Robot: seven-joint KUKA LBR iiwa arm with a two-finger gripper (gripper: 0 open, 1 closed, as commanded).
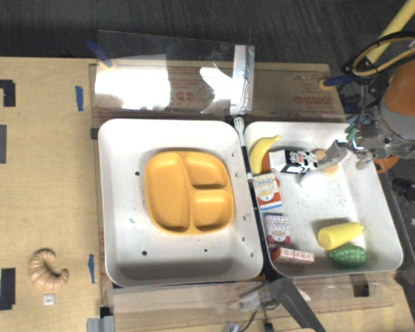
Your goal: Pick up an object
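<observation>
At the near edge of the right bin (pixel 391 254), a green vegetable (pixel 348 256) lies touching a yellow corn cob (pixel 340 234), both apparently light, hard plastic toys, rounded and likely to slip unless gripped across the middle; along the left wall sit a small red carton (pixel 292 255), a second carton (pixel 277 228) and a juice box (pixel 266 189), light and flat-sided, probably the easiest to pinch across their narrow faces; farther back a banana (pixel 262 150) rests beside a black-and-white box (pixel 297 160); the gripper (pixel 332 159) hangs over the bin's far right, and whether it is apart or together cannot be told; the left bin (pixel 117 185) holds a yellow divided tray (pixel 189 189).
</observation>
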